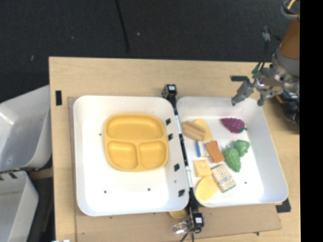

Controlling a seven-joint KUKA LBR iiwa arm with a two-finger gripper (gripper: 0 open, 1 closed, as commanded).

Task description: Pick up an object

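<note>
Camera view: two shallow white bins are seen side by side on a wooden bench. The left bin holds a yellow divided plate, lying flat, its long axis running left to right, with one large compartment toward the far side and two smaller ones toward the near side.

The right bin holds a cluster of small objects in its left and middle part. A tan bread-like piece lies near the dividing edge, its long axis slanted from upper left to lower right. Just behind it a pale yellow piece is partly covered. A purple grape bunch is set toward the far right, its long axis roughly left to right. A green leafy item lies below the grapes, elongated from upper right to lower left. An orange block is placed beside it, tilted, with a thin blue strip on its left. Nearer the front lie a yellow-orange square, a patterned packet slanted diagonally, and a pale yellow disc.

The gripper is positioned above the far edge of the right bin, well apart from every object. Its two fingers are spread apart, and nothing is seen between them. The orange band of the arm is visible at the right.
</note>
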